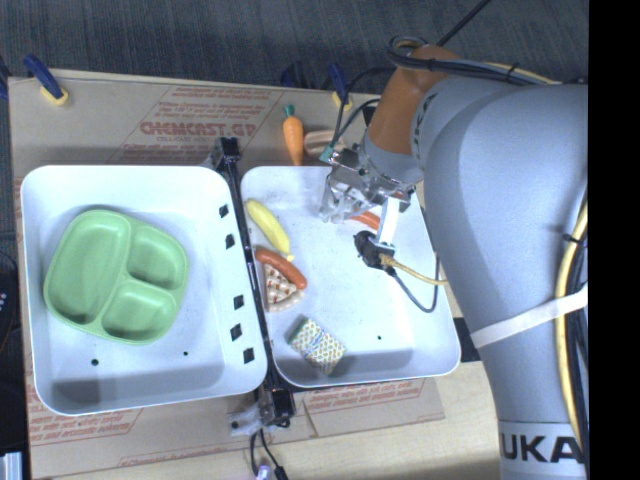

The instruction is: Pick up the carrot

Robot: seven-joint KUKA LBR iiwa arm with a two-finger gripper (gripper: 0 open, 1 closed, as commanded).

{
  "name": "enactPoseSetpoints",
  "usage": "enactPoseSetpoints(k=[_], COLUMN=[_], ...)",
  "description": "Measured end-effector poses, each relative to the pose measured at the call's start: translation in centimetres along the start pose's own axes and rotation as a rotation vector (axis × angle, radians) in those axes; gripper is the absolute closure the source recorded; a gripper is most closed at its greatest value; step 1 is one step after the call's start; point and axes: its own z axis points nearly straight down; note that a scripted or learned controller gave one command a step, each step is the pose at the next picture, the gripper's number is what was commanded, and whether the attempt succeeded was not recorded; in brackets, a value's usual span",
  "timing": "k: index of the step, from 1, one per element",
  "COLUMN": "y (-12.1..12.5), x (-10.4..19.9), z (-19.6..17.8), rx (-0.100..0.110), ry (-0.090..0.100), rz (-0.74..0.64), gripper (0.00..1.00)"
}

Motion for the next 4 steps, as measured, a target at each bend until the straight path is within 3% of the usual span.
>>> enactPoseSetpoints(k=[1,2,3,4], y=[-3.4,-9.4,-7.9,-11.2], x=[4.5,1.9,1.4,-1.7], z=[-8.9,-10.7,-24.4,-10.9], rx=[-0.003,-0.001,-0.005,0.0], ry=[0.001,0.0,0.003,0.001], rz=[0.467,0.634,0.705,0.786], gripper=[1.0,1.0,1.0,1.0])
